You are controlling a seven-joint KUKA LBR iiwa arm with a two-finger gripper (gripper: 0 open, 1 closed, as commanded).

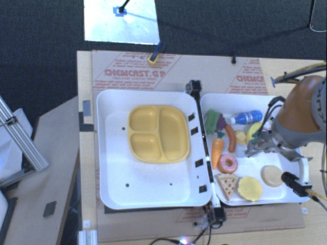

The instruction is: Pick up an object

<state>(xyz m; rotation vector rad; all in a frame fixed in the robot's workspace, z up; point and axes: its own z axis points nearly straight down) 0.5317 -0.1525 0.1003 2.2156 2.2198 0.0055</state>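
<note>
Pincer (254, 148) over right bin (265, 200), beside yellow toy (254, 131), pink donut (228, 163)

Yellow divided plate (157, 133) in left bin (110, 188); toy foods (227, 163) fill right bin (265, 200).

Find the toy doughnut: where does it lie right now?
The doughnut lies in the right-hand bin, just below the carrot and above the pizza slice.
</note>
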